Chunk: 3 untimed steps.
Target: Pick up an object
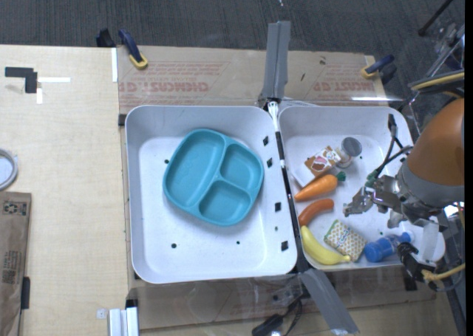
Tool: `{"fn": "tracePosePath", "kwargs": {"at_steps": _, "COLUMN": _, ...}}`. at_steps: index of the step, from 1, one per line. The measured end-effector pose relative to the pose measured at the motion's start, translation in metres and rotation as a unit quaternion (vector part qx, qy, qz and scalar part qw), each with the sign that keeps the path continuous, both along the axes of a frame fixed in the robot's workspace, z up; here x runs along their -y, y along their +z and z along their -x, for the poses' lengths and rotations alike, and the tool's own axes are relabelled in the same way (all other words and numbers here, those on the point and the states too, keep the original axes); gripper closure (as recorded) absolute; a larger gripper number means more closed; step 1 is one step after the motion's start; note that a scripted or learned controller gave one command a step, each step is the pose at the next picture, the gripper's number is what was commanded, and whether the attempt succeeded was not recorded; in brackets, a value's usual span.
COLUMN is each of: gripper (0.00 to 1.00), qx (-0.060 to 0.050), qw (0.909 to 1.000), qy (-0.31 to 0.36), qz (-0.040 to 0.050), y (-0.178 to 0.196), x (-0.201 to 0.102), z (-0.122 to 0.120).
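My gripper hangs over the right bin, near its right side, and stands open with nothing between its fingers. Left of it lie an orange carrot and a reddish sausage. A yellow banana rests along the bin's front edge. A yellow-green patterned block and a blue object lie just below the gripper. Farther back sit a small snack packet and a grey can.
The left bin holds a teal divided plate. A grey divider bar runs between the bins at the back. Clamps sit at the cardboard's back corners. The arm's orange band looms over the right bin's right wall.
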<state>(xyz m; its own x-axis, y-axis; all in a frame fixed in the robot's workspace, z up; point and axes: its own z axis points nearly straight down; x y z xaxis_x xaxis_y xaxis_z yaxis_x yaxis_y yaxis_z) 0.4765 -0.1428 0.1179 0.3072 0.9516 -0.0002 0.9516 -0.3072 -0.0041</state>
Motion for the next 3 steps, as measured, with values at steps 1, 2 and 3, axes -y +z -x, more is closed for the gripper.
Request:
{"fn": "tracePosePath", "kwargs": {"at_steps": 1, "gripper": 0.00, "qx": 0.000, "qw": 0.9984, "qy": 0.056, "qz": -0.0003, "y": -0.028, "x": -0.024, "z": 0.000}}
{"fn": "tracePosePath", "kwargs": {"at_steps": 2, "gripper": 0.00, "qx": 0.000, "qw": 0.9973, "qy": -0.074, "qz": 0.0013, "y": -0.027, "x": -0.036, "z": -0.097}}
{"fn": "tracePosePath", "kwargs": {"at_steps": 3, "gripper": 0.00, "qx": 0.001, "qw": 0.9981, "qy": -0.062, "qz": 0.0014, "y": -0.026, "x": 0.015, "z": -0.116}}
